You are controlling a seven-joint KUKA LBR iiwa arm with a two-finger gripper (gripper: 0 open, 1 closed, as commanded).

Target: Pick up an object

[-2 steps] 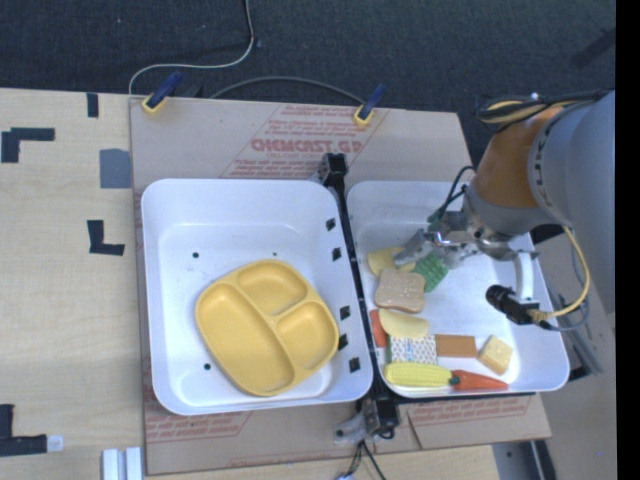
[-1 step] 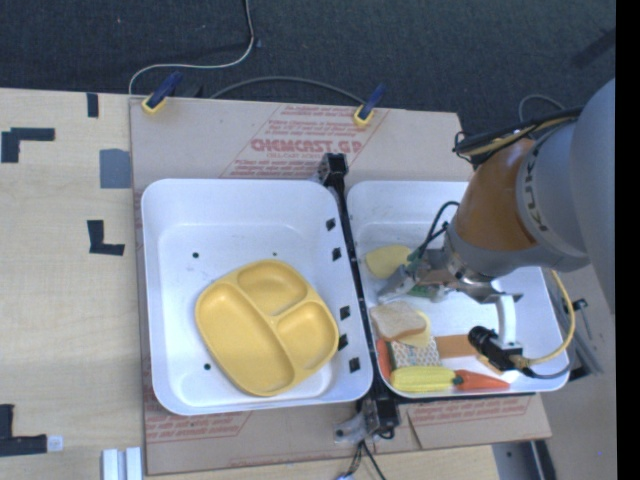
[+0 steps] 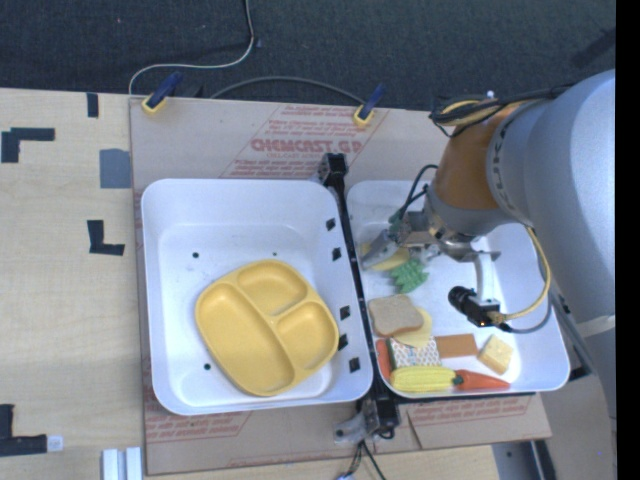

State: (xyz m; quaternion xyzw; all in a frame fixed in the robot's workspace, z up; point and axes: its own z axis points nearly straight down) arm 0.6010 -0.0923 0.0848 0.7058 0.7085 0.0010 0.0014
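My gripper (image 3: 408, 238) is low in the right bin (image 3: 515, 253), at its upper left part, under the grey arm with the orange band. Just below it lie a pale yellow-green piece (image 3: 385, 261) and a green leafy toy (image 3: 408, 277), touching or nearly touching the gripper. Lower in the same bin sit a bread slice (image 3: 395, 314), a checkered cracker (image 3: 413, 352), a corn cob (image 3: 422, 378), a carrot (image 3: 480, 378), a brown block (image 3: 455, 346) and a cheese wedge (image 3: 496, 353). Whether anything is gripped is hidden by the wrist.
The left bin (image 3: 160, 268) holds a yellow divided plate (image 3: 265, 325). A black divider with clips (image 3: 345, 268) runs between the bins. A black cable and plug (image 3: 470, 304) hang from the arm over the right bin's middle.
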